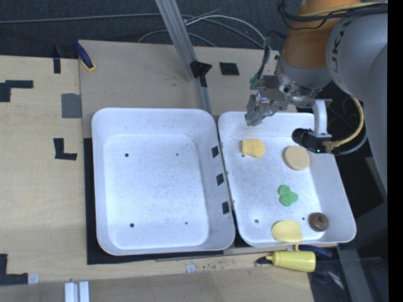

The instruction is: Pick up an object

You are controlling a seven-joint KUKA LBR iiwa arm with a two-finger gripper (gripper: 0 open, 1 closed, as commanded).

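Note:
The right bin (252,187) holds several small items. A yellow ridged piece (252,148) lies near its far left corner. A tan round disc (296,158) sits to the right of it. A green leafy piece (288,195) lies in the middle. A yellow rounded piece (286,230) and a small brown round item (318,221) rest by the near rim. My gripper (255,117) hangs over the bin's far left corner, just above and behind the yellow ridged piece, with nothing seen between its fingers.
The left bin (154,178) stands beside the right one, rims touching. A yellow bottle-like object (293,260) lies on the bench in front of the right bin. A slanted metal pole (182,43) rises behind the bins. The arm's grey body fills the upper right.

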